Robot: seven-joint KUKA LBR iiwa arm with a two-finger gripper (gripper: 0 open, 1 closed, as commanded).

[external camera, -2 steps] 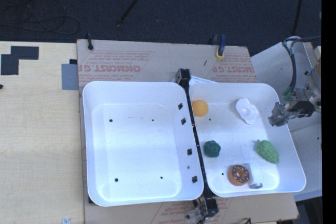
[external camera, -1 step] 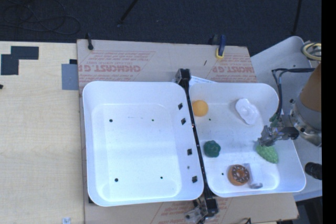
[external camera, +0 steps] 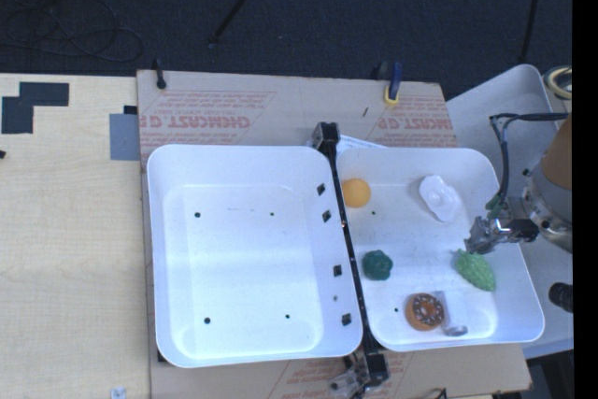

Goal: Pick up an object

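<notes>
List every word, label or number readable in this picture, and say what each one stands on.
"CHEMCRZT, G": red print, upside down in this view, on the cardboard sheet under the bins, at its left; the letters are blurred, so the reading is uncertain.
The same red print repeats at the sheet's right, too blurred to read in full.
Red print on the cardboard's front edge: too small to read.

Wooden bench (external camera: 65, 229) bears cardboard (external camera: 280, 112) (printed) under two white bins (external camera: 163, 163).

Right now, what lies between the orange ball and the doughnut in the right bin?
In the camera view, the dark green lump sits roughly on the line from the orange ball to the doughnut; otherwise that stretch is bare floor of the right bin.
</notes>
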